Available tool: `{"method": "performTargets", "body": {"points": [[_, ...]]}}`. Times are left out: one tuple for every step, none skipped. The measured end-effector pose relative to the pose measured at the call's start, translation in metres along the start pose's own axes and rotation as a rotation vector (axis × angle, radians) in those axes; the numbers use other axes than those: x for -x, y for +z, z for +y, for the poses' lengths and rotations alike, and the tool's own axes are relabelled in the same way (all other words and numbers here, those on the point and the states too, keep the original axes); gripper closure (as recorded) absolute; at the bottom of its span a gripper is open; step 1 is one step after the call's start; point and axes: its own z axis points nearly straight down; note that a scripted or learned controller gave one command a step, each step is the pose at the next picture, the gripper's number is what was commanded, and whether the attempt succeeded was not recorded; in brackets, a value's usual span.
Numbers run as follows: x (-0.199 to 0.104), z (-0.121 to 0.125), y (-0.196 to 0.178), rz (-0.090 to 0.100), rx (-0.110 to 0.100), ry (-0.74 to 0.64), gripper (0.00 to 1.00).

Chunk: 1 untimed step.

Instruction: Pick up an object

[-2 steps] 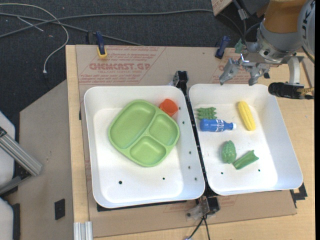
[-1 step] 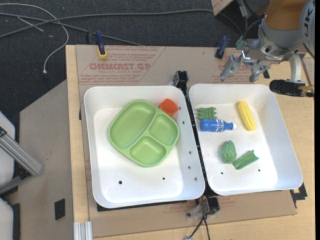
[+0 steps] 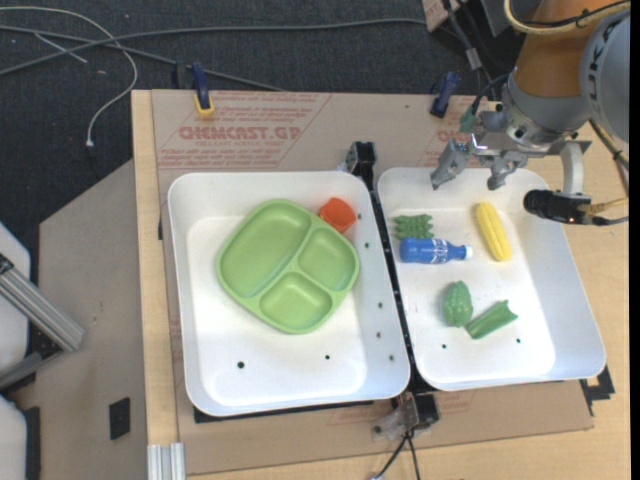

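Note:
My gripper (image 3: 470,175) hangs open over the far edge of the right bin (image 3: 570,298), its two fingers spread with nothing between them. Just below and to its right lies a yellow corn cob (image 3: 492,230). A blue bottle (image 3: 433,252) lies on its side near the bin's left wall, with a small green leafy toy (image 3: 413,226) above it. Toward the front sit a green broccoli-like piece (image 3: 457,303) and a green pepper-like piece (image 3: 491,319). The left bin (image 3: 200,348) holds a green divided plate (image 3: 288,265) and an orange object (image 3: 338,213) at the plate's far edge.
The bins rest on a cardboard sheet (image 3: 160,268). Black clamps (image 3: 360,156) sit between the bins at the back, and blue clips (image 3: 203,92) pin the cardboard's far edge. Cables trail over the dark floor at the upper left.

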Motion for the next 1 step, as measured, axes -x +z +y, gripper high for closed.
{"method": "performTargets", "body": {"points": [[-0.0019, -0.002, 0.0638, 0.001, -0.002, 0.0, 0.0]]}}
